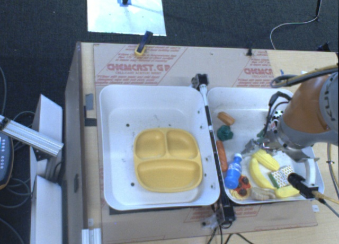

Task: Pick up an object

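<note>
The right bin [249, 98] holds several toy foods. Among them are an orange sausage [226, 118], a green lump [225, 132], a red-orange stick [222, 156], a blue bottle [233, 171], two bananas [263, 162] and a green-and-white checkered piece [280, 175]. The arm [311, 109] reaches in from the right over this bin. Its gripper [260, 143] hangs low just above the upper banana, to the right of the green lump. The wrist hides the bin floor beneath it.
A yellow divided plate [168, 160] lies in the left bin [122, 105]. The ridge between the bins [211, 131] runs just left of the sausage and stick. A pizza-like piece [242, 187], a beige piece [260, 195] and a yellow piece [287, 191] crowd the right bin's front edge.
</note>
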`<state>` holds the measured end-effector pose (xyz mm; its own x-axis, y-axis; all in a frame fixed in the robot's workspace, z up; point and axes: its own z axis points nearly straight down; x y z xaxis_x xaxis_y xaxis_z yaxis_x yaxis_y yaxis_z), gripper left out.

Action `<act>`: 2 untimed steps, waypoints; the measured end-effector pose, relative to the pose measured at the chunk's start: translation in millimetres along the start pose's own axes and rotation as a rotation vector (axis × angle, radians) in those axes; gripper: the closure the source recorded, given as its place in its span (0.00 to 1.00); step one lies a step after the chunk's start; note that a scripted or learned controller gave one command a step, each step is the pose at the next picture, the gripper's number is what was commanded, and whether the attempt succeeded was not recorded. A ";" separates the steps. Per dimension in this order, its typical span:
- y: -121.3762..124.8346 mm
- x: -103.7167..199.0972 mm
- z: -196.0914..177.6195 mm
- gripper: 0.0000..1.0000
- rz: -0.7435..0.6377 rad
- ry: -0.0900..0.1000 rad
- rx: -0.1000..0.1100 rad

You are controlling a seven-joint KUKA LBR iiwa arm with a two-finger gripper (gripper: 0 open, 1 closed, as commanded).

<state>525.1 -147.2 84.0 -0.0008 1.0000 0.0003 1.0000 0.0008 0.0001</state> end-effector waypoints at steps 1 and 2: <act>1.2 -0.2 -10.7 1.00 -0.001 -0.001 -0.004; 59.6 42.2 -91.8 1.00 -0.003 0.000 -0.005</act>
